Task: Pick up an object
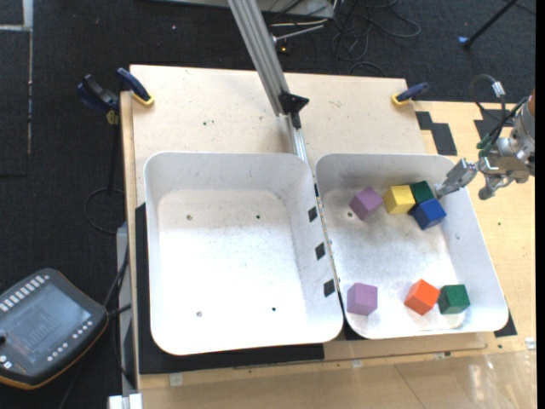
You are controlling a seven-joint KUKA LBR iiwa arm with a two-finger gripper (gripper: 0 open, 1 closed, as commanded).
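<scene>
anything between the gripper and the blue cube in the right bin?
Nothing visible. The gripper sits at the right bin's far right rim, and the blue cube is the block nearest it. The dark green cube lies right beside the blue one, on its far side, and could crowd a finger.

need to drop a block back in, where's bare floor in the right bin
In the right bin, the widest bare patch is the middle, between the top cluster and the bottom row. The top cluster is crowded: purple cube, yellow cube, dark green cube, blue cube, with the gripper beside it.
</scene>
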